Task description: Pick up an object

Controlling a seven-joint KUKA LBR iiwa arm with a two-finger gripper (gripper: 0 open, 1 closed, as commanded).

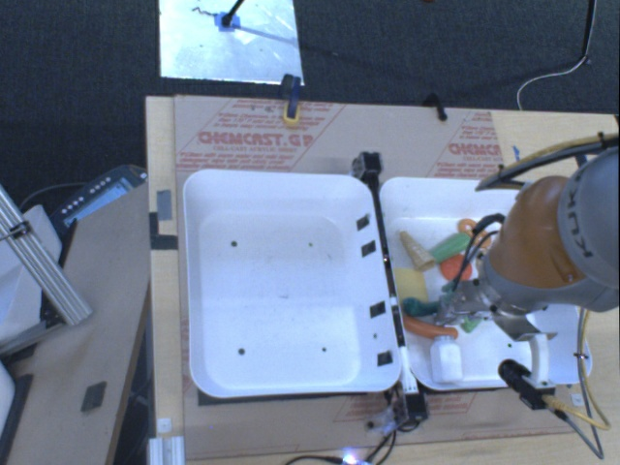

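Observation:
The right bin (429,195) holds a heap of small objects: a tan cone (416,250), a green piece (448,248), a red piece (452,268), a yellow block (409,283), a teal item (419,307), an orange carrot-like stick (424,327) and a white bottle (446,360). My gripper (461,311) is low over this heap, just right of the teal item and above the bottle. The arm's wrist hides its tips and whatever lies under them.
The left bin (281,279) sits beside the right one, with a black clip divider (380,260) between them. The arm body (547,245) covers the right bin's right half. An orange ring (467,226) lies near the back of that bin.

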